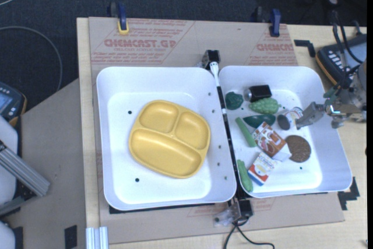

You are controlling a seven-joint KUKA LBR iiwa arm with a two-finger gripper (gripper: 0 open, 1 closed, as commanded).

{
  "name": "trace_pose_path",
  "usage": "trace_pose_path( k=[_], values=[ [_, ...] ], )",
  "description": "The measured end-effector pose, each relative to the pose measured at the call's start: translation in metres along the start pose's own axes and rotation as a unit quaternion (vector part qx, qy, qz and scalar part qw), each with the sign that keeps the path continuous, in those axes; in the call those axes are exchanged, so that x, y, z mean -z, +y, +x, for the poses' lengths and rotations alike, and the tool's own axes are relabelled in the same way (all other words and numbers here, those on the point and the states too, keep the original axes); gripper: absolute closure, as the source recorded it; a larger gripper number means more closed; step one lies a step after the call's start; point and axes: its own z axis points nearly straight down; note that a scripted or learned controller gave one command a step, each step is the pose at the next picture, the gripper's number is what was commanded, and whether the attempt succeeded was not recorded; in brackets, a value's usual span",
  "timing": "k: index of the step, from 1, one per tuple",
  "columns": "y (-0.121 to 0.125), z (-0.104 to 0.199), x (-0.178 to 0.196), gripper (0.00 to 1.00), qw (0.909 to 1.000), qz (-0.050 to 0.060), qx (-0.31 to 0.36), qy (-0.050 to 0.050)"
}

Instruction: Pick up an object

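The right bin (pixel 332 175) holds several small objects: a dark green round piece (pixel 233 100), a black box (pixel 259 92), a light green bumpy piece (pixel 265 106), a snack packet (pixel 269 140), a brown disc (pixel 299 148) and a small carton (pixel 260 171). My gripper (pixel 309 115) reaches in over the bin's right side, low and just above the brown disc. It sits right of a small grey object (pixel 284 122). I see nothing held in it.
The left bin (pixel 111 125) carries a yellow divided plate (pixel 169 138). A green stick (pixel 245 132) and another green stick (pixel 244 176) lie near the divider between the bins. Blue clamps (pixel 122 16) hold the cardboard base at the back. Cables and gear crowd the right edge.
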Motion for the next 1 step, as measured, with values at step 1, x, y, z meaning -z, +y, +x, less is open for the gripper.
trace_pose_path(
  k=[1],
  values=[
    [0.0007,-0.0001,0.0107,1.00,1.0000,-0.002,0.001,-0.001]
  ],
)
